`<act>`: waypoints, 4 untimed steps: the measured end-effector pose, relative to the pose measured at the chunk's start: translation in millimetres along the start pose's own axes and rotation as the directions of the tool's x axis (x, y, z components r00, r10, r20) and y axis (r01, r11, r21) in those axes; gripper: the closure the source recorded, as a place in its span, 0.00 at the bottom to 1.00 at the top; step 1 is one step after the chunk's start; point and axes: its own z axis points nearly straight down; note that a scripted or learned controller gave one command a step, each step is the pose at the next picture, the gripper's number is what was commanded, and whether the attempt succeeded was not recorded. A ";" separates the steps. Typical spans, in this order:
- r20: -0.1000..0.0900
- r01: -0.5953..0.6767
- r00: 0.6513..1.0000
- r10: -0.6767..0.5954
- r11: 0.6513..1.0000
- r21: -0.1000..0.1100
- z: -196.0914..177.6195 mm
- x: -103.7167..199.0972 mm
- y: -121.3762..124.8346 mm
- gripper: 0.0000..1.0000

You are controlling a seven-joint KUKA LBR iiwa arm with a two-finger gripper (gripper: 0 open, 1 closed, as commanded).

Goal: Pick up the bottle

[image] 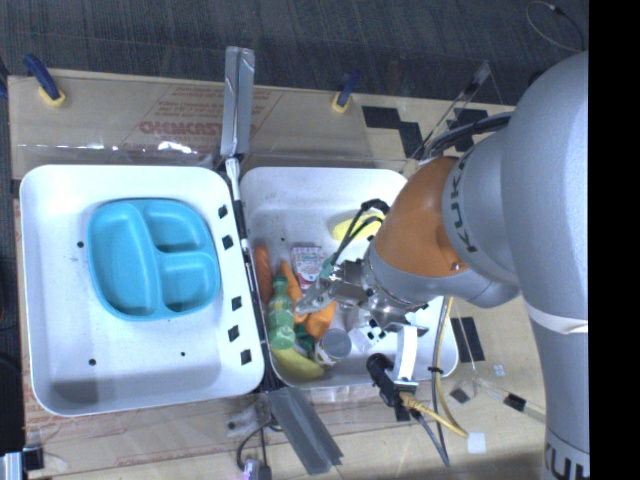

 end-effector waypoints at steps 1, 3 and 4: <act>0.000 -0.022 1.000 0.022 1.000 -0.003 -57.2 32.6 63.3 0.00; -0.001 -0.131 0.991 0.131 0.991 -0.003 -138.0 -7.6 68.6 0.00; -0.001 -0.261 0.965 0.261 0.965 -0.002 -186.4 -5.4 92.8 0.00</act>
